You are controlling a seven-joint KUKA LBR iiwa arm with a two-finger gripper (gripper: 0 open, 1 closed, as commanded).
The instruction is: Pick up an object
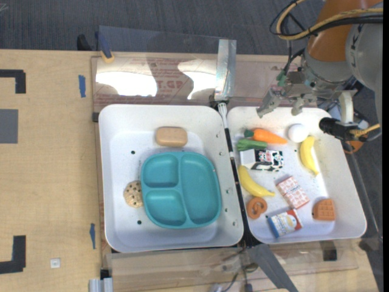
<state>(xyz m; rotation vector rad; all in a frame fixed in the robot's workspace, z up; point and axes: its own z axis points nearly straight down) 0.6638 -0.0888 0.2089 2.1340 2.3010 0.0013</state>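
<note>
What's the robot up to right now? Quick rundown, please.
Tool open, holding nothing, poised above right bin's far edge. Carrot and white egg lie just below it. Nothing blocks either.

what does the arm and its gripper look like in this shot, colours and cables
The arm is grey with a rounded orange section near the top, with black and yellow cables looping beside it. The gripper is grey metal with two thin fingers. A black-tipped white fitting with orange wiring sticks out beside it.

Tray (180, 189) in left bin (115, 163), beside cookie (133, 194)
</note>
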